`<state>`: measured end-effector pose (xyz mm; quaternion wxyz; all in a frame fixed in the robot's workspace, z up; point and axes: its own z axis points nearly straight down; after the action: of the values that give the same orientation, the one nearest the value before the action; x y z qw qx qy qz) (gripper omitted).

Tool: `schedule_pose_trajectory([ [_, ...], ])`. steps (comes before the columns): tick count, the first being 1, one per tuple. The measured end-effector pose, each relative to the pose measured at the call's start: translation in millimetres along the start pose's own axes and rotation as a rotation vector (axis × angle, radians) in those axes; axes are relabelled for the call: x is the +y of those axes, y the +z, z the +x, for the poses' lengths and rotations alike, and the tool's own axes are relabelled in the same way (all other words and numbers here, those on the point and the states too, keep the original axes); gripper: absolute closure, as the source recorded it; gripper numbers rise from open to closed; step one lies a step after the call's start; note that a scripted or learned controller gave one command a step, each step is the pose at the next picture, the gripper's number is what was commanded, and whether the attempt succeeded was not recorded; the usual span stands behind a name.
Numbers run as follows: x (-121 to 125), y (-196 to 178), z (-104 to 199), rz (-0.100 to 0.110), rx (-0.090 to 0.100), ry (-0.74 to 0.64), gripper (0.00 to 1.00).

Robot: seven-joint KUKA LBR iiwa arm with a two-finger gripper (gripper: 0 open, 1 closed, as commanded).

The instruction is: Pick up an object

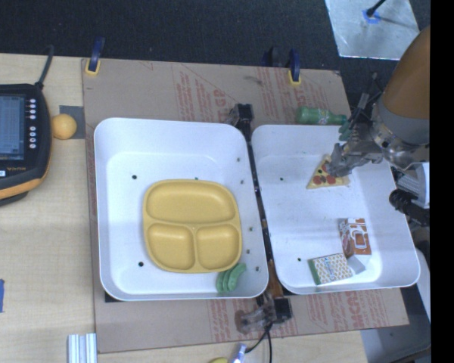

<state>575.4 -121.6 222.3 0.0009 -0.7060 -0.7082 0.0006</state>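
Two shallow white bins sit side by side on a cardboard-covered bench. The left bin [110,203] holds a yellow divided plate [191,224] and a green toy [231,278] at its near rim. The right bin [397,267] holds a toy pizza slice [322,177], a small orange-and-white carton [354,237] and a patterned packet [331,268]. The gripper [340,163] hangs low over the pizza slice, at its upper right corner; whether it is spread or pinching, I cannot tell. To do this well, it should probably centre over the flat slice, press down squarely, then lift slowly.
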Motion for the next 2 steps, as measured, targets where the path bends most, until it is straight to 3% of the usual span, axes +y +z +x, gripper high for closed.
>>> schedule_pose_trajectory([
  [1, -9, -9, -10, 0.000, 0.000, 0.000, 1.00],
  [2, -2, 13, -26, 0.002, 0.000, 0.000, 1.00],
])
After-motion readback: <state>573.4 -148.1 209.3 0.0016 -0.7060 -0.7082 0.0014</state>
